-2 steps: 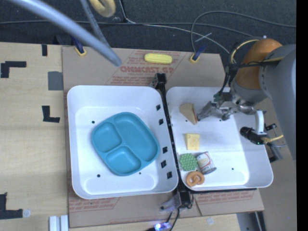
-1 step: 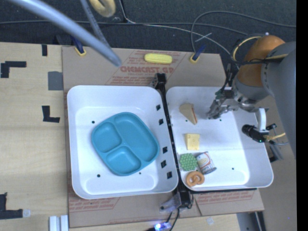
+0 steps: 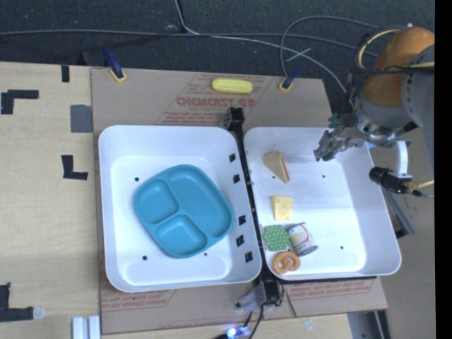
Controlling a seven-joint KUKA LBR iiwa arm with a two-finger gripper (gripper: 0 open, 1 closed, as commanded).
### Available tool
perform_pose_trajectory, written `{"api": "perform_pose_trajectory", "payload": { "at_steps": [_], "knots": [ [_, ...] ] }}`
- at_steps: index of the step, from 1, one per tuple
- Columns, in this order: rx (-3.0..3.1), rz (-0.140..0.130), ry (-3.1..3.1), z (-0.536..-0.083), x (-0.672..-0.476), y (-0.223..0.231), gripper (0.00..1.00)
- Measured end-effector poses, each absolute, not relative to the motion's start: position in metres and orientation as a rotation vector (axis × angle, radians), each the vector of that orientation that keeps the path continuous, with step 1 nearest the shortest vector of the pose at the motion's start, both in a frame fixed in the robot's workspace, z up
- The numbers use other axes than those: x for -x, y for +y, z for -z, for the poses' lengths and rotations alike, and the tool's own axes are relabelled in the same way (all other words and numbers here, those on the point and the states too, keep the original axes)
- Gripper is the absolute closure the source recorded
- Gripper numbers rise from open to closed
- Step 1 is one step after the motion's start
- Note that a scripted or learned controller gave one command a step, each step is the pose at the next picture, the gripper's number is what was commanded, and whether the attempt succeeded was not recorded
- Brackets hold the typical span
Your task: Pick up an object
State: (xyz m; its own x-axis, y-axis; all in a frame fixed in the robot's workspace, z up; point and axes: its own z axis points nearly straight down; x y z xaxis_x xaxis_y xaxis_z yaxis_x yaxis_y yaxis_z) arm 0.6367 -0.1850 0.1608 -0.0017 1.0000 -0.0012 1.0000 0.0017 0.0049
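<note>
Right bin (image 3: 353, 210) holds the candidates: a tan wedge (image 3: 277, 166) near its back-left, a yellow cheese block (image 3: 282, 207) below it, then green round piece (image 3: 276, 238), small can (image 3: 301, 239), pretzel (image 3: 286, 262) by the front-left corner.

My pincer (image 3: 326, 150) hangs over the right bin (image 3: 353, 210) — bare floor beneath; wedge (image 3: 277, 166), cheese (image 3: 282, 207), packet (image 3: 302, 239), pretzel (image 3: 286, 262) crowd the left side.

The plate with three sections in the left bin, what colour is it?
Blue. The plate shows clearly in the camera view.
</note>
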Motion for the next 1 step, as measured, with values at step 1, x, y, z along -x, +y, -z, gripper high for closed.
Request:
{"api": "perform_pose_trajectory", "payload": {
  "at_steps": [1],
  "knots": [
    [-2.216,-0.004,2.221,-0.2118,-0.6479,-0.1833,1.0]
  ]
}}
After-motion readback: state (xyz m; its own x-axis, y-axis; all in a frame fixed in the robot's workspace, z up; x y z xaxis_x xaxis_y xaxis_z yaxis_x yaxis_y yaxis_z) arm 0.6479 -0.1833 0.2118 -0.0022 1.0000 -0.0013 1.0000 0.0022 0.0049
